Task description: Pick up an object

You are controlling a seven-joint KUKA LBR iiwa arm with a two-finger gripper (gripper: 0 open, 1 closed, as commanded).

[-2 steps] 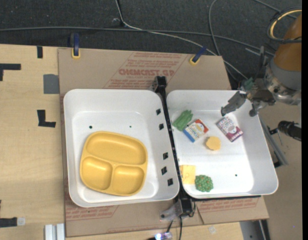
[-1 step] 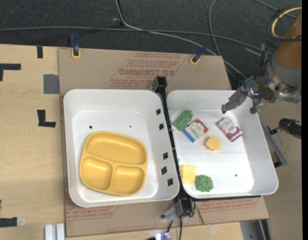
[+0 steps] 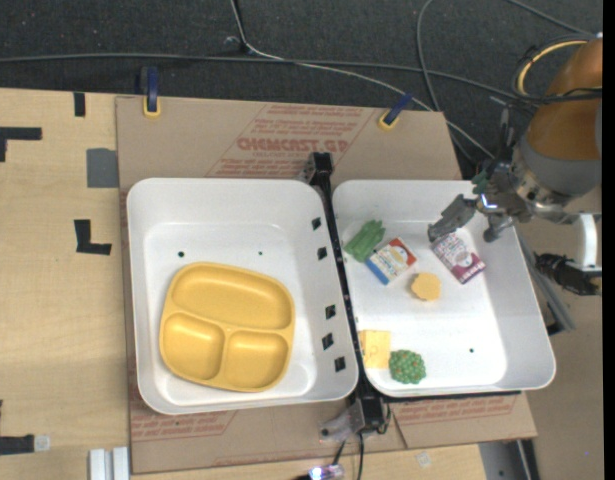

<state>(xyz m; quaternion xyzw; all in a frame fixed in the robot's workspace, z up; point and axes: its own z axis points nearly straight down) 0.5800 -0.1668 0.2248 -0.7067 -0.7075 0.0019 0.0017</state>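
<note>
My gripper (image 3: 474,222) hangs over the upper right part of the right bin (image 3: 507,363), its two fingers spread open with nothing between them. A purple and white packet (image 3: 460,255) lies on the bin floor just below and slightly left of the fingertips. Further left lie a green leafy piece (image 3: 365,240), a small red, white and blue packet (image 3: 391,260) and a round yellow-orange piece (image 3: 425,287). Near the bin's front sit a yellow block (image 3: 375,348) and a green broccoli head (image 3: 407,366).
The left bin (image 3: 147,218) holds a yellow divided plate (image 3: 227,325). A black divider (image 3: 332,268) runs between the two bins. Both bins rest on a cardboard sheet (image 3: 287,138) clamped to the bench, and cables (image 3: 287,58) cross the dark surface behind.
</note>
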